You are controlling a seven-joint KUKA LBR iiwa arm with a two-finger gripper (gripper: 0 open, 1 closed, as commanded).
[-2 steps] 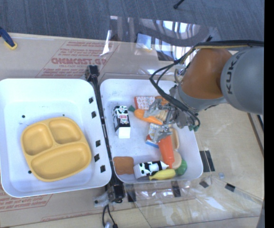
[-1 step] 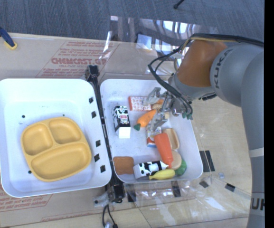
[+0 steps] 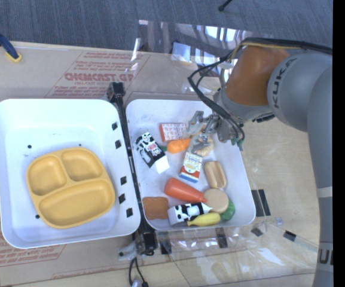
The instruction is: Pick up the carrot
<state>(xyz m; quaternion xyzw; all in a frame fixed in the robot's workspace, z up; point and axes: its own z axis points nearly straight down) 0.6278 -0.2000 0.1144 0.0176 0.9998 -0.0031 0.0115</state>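
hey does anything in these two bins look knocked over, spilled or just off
Nothing looks spilled or broken. The right bin is a jumble: the carrot, a small carton and a cow-print carton lie at odd angles among other toy food. In the left bin a yellow divided plate sits flat. The gripper is over the clutter, away from the carrot.

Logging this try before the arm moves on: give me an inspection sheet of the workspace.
Surface: two white bins; left bin holds a yellow divided plate.
Job's things: carrot lies in the right bin, apart from the gripper.
Clutter: cow-print cartons, hot dog bun, banana, small boxes.
Grippers: gripper low over the right bin's far end; finger state unclear.
Cables: black cable looped beside the wrist.
Surroundings: cardboard under the bins, grey carpet.
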